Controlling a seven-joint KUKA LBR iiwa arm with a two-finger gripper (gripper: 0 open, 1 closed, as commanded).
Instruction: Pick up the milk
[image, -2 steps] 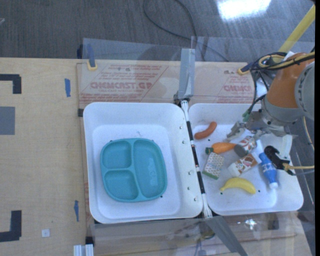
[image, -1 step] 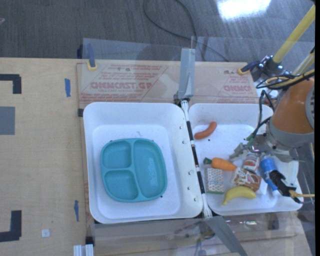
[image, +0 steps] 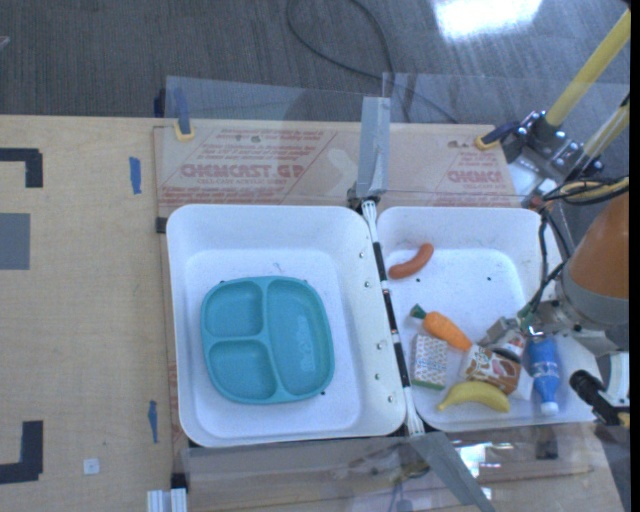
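The milk (image: 432, 360) is a small white carton with a green and red print. It lies flat in the right bin (image: 470, 235), close to the bin's left wall. My gripper (image: 515, 330) reaches in from the right and hangs low over the bin's right side, above a red-brown packet (image: 492, 368) and a blue bottle (image: 543, 372). It stands well to the right of the milk and does not touch it. The arm's orange band (image: 612, 250) is at the frame's right edge.
An orange carrot (image: 445, 327) lies just above the milk, with a banana (image: 475, 397) to its lower right. A sausage (image: 411, 260) rests near the bin's far left. The left bin (image: 190, 240) holds a teal divided plate (image: 267, 339).
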